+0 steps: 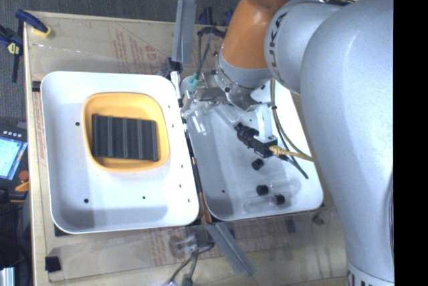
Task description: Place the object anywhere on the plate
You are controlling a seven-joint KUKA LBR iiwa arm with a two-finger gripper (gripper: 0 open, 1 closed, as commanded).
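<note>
Grey metal takes up most of what we see: the arm [334,77] reaches in over the right-hand bin [221,204], its orange band [246,31] sitting above the wrist near the tabletop's far edge. Next in size, the brown tabletop [100,37] carries two white bins side by side; the left-hand bin [67,198] holds a yellow plate [124,104] with a dark ribbed centre, lying toward that bin's far side with nothing resting on it that we can make out. The right-hand bin is partly covered by the arm, and on its floor near the tabletop's near edge we see a few small dark pieces [267,192] and something pale and glassy that is hard to resolve. Smaller still, the pincer [197,101] hangs at the far left corner of the right-hand bin, just beside the wall shared with the other bin; we cannot tell how it stands, nor whether anything sits in it. A small teal scrap [192,82] shows just beside it, and we cannot say if that is the object. We judge the pick to be the step in hand, not yet the carry. The next move calls for a sure hold, then a lift over the shared wall and a short travel left to the plate.
</note>
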